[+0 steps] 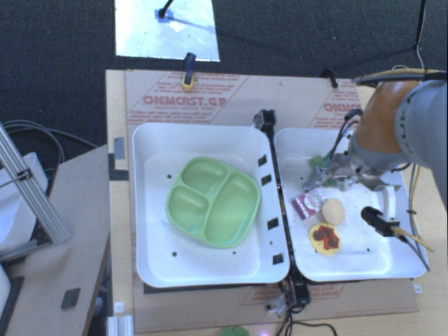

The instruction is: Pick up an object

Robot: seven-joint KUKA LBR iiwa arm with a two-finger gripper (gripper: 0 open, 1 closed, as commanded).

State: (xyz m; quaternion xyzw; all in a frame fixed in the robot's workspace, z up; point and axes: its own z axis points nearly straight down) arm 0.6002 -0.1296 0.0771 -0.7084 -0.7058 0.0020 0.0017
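Two shallow white bins sit side by side on a bench. The left bin (143,208) is smooth, glossy plastic with rounded corners, and it holds one pale green plate (213,201), a rounded square split into three compartments, lying flat near the bin's middle and turned at an angle. In the right bin (364,257), a small red-and-white packet (306,205) lies near the left wall, thin and crinkled-looking. Above it, towards the back-left corner, is a small green piece (320,163) whose shape is too blurred to name. My gripper (316,180) hangs low over that spot, just beside the green piece and close above the packet. I cannot tell how far it is open or whether it has hold of anything. A cream egg-shaped object (332,211), smooth and rounded, rests just right of the packet, and a flat yellow disc with red blotches (325,237) lies nearer the front edge. My grey arm (399,124) with its orange band reaches in over the right wall. The likeliest target, I judge, is the green piece or the packet. The things are crowded: closing here could catch two at once, the flat packet could slip free, and the egg could roll if nudged.
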